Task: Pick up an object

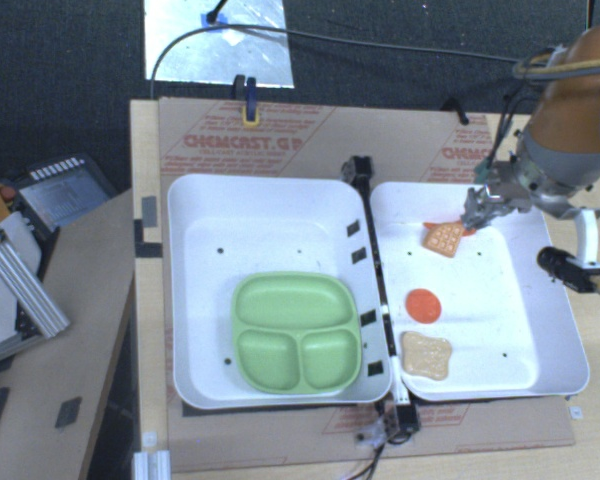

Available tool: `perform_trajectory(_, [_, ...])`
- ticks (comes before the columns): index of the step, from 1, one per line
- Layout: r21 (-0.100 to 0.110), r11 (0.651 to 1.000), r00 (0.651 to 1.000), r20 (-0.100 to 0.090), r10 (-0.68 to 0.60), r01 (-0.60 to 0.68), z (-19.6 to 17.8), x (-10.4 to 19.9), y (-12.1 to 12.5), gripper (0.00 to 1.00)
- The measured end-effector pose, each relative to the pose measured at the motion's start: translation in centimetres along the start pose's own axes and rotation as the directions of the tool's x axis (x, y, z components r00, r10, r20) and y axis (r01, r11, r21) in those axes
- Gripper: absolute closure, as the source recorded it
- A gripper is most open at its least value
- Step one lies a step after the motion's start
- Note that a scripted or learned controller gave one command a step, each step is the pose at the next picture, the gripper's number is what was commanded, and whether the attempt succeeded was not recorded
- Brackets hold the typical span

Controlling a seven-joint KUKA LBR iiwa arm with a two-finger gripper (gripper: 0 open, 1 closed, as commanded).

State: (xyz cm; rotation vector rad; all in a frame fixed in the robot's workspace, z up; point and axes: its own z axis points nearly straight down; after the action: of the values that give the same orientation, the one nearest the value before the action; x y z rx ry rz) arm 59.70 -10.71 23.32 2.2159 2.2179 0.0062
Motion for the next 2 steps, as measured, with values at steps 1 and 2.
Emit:
perform_trajectory(1, [0.004,1.0,1.0,-0.002,-0.002,0.002,-1.4,0.0,0.1,1.0])
perform_trajectory(2, [0.004,1.0,1.0,-0.003,-0.009,0.009,-2.0,5.8,0.2,1.0])
